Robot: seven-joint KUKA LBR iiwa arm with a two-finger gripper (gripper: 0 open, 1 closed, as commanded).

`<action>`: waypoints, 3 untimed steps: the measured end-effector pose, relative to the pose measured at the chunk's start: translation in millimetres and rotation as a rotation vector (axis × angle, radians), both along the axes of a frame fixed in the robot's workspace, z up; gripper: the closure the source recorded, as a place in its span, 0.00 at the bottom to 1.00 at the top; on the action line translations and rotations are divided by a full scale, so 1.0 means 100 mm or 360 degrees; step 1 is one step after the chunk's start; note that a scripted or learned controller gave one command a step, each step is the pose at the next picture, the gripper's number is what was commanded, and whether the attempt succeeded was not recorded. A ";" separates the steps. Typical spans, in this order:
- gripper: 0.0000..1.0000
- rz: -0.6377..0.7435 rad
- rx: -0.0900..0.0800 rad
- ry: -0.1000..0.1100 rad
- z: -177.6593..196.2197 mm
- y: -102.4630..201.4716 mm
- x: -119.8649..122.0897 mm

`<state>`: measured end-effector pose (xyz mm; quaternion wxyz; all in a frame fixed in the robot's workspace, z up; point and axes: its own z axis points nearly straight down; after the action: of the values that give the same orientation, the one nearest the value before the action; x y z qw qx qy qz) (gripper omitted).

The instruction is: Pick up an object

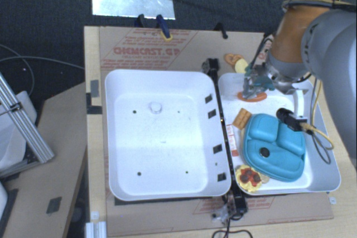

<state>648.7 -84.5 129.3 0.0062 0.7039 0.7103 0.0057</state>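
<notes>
At upper right of the frame, the claw (254,88) is reaching onto a flat orange disc (252,97) lying in the right white bin (326,167); its opening cannot be told. A glossy blue plastic case (276,146) is sitting below.

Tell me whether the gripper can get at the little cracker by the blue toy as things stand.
Probably yes. The cracker lies bare in the right bin, beside the blue toy, nothing on top; the gripper hovers nearby.

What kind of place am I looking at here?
Probably a robot lab test bench: a grey arm reaches over two white bins, toys like a blue case fill one, and cables trail around.
</notes>
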 end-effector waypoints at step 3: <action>1.00 -0.0013 0.0001 0.0020 -0.33 0.00 -0.20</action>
<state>628.8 -84.3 96.5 0.0014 0.7068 0.7074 0.0015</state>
